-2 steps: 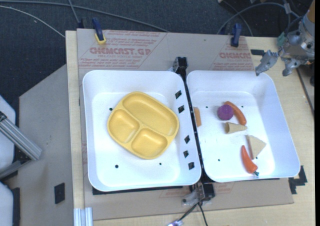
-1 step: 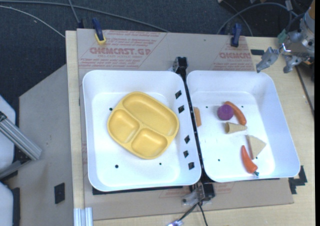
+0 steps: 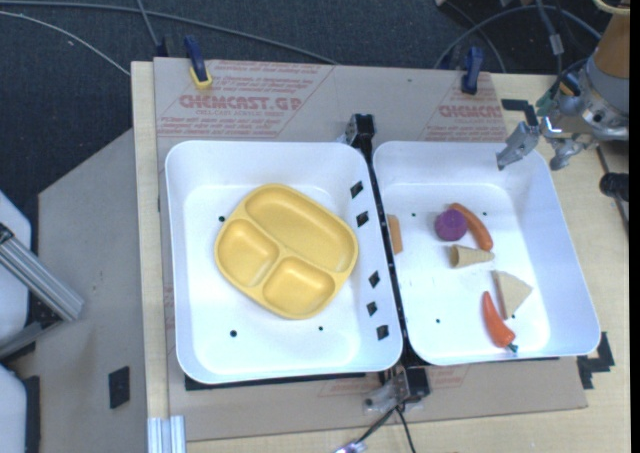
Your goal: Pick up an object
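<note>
— What is seen nearest the camera?
— Along the desk's front edge, the right shallow white plastic bin (image 3: 560, 241) is seen holding an orange plastic carrot (image 3: 495, 320), just beside a tan wedge (image 3: 512, 291). Farther back lie a cone-shaped tan piece (image 3: 468, 257), a purple ball (image 3: 450, 225) touching an orange sausage (image 3: 474, 227), and a small orange stick (image 3: 395, 234).
— And the left white bin (image 3: 190, 241)?
— A yellow compartment plate (image 3: 286, 250) is held there.
— The jaws?
— The two-finger metal gripper (image 3: 533, 144) is seen above the right bin's far corner, spread apart, nothing between.
</note>
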Controlling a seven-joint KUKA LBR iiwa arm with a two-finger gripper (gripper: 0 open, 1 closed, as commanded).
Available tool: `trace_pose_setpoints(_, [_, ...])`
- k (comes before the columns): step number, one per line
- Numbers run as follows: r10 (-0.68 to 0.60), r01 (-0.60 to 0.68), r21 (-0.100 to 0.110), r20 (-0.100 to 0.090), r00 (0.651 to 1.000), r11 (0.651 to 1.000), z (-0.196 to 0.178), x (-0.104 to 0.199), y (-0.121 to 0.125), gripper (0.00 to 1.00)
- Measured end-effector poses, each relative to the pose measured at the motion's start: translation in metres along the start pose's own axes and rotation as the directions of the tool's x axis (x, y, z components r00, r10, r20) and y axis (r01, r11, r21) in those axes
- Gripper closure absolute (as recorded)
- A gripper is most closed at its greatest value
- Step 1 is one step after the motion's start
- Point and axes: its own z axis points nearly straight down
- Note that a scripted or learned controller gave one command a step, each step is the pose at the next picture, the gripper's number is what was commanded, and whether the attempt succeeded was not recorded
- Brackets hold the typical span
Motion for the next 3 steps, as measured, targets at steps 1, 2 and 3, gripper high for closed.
trace_pose_setpoints(1, [0.0,0.0,0.0,0.0,1.0,1.0,0.045,0.006,-0.005,0.0])
trace_pose_setpoints(2, [-0.002,0.002,0.002,-0.001,1.0,1.0,0.108,0.009,-0.002,0.0])
trace_pose_setpoints(3, [-0.003,0.003,-0.007,0.001,1.0,1.0,0.091,0.009,0.001,1.0])
